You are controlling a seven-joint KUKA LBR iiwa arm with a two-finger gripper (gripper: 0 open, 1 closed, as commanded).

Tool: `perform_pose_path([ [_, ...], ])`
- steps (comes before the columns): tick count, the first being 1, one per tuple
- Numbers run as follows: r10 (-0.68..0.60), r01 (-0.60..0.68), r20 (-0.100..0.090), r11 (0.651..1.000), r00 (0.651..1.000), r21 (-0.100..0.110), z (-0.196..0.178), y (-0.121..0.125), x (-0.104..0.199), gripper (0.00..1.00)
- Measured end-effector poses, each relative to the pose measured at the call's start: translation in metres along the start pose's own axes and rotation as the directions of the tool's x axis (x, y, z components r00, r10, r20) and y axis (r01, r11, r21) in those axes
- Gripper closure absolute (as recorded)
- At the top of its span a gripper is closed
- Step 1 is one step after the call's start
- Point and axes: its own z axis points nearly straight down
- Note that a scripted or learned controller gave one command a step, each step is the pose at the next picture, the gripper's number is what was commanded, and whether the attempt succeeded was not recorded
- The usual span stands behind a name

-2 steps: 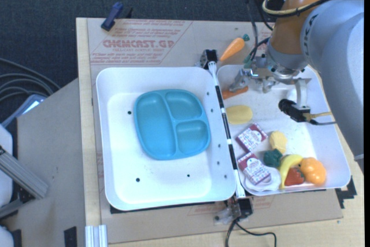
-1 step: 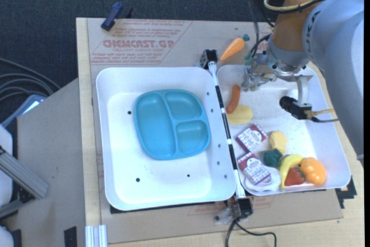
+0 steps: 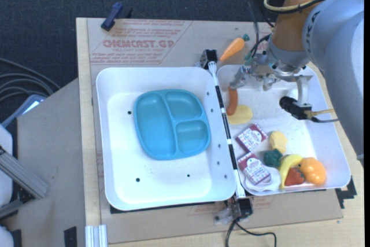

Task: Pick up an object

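My gripper (image 3: pixel 255 78) hangs over the far left corner of the right bin (image 3: pixel 332 142), below the arm's orange band (image 3: pixel 300 8). Just to its near left lies an orange-red sausage (image 3: pixel 232 101), with a yellow piece (image 3: pixel 242 114) beside it. Nearer the front of that bin lie two red-and-white packets (image 3: pixel 251 137) (image 3: pixel 255 169), a lemon (image 3: pixel 278 140), a green broccoli piece (image 3: pixel 272 157), a banana (image 3: pixel 288 162), a red strawberry (image 3: pixel 293 178) and an orange pepper (image 3: pixel 313 169). I see nothing held in the gripper.
A blue divided plate (image 3: pixel 172 123) lies in the left bin (image 3: pixel 115 170). A toy carrot (image 3: pixel 232 49) rests on the bench behind the bins. A blue object (image 3: pixel 111 16) sits at the bench's far left corner. A black part (image 3: pixel 295 107) juts from the arm over the right bin.
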Motion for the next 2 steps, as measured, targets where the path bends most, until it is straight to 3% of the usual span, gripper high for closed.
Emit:
perform_pose_path([
  [1,0.0,0.0,-0.002,1.0,1.0,0.011,0.016,-0.042,-0.001,0.0],
  [2,0.0,0.0,-0.002,1.0,1.0,0.009,0.006,-0.041,-0.001,1.0],
])
